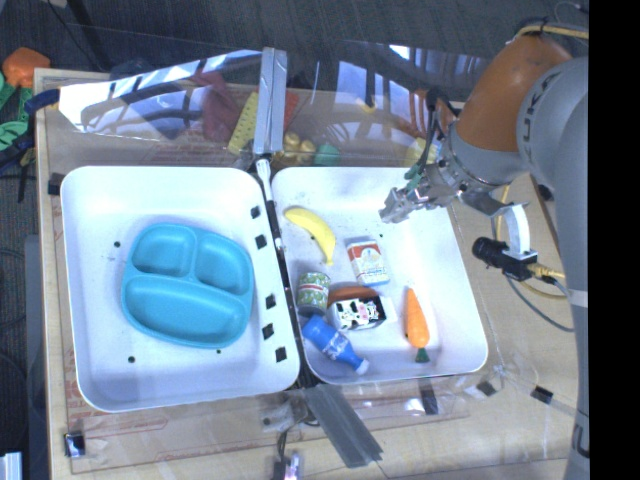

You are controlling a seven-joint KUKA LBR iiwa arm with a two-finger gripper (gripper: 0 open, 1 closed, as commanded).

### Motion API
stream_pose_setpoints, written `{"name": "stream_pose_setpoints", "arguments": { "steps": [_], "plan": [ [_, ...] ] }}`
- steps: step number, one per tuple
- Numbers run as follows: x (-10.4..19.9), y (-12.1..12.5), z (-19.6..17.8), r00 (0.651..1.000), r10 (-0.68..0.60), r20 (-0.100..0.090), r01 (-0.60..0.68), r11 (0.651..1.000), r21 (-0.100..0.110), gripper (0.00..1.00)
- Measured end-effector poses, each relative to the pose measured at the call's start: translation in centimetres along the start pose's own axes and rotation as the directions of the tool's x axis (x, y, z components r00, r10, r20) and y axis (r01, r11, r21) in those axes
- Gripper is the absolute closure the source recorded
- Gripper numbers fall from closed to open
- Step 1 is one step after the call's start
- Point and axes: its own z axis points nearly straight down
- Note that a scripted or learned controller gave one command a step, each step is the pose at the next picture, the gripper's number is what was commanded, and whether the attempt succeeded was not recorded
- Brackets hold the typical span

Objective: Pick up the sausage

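The blue tray (188,283) sits in the left bin (85,368). In the right bin (455,313) the sausage (352,292), a brown strip apparently, lies untouched between can (314,290) and carrot (416,319), touching the cow-print carton (358,313). The gripper (397,208) hovers toward the far right, well apart, carrying nothing, so the pick is all left to do.

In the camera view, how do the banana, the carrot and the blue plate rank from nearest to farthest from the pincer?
From the pincer:
1. Banana, to its left in the right bin.
2. Carrot, below it near that bin's front right.
3. Blue plate, in the left bin.
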Motion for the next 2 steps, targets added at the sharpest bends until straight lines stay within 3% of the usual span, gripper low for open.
{"name": "stream_pose_setpoints", "arguments": {
  "steps": [1,2],
  "plan": [
    [1.1,-7.2,3.2,1.0,0.028,-0.002,-0.028,1.0,0.003,1.0],
    [1.7,-12.1,-3.1,0.976,-0.219,0.001,0.219,0.976,-0.001,1.0]
  ]
}}
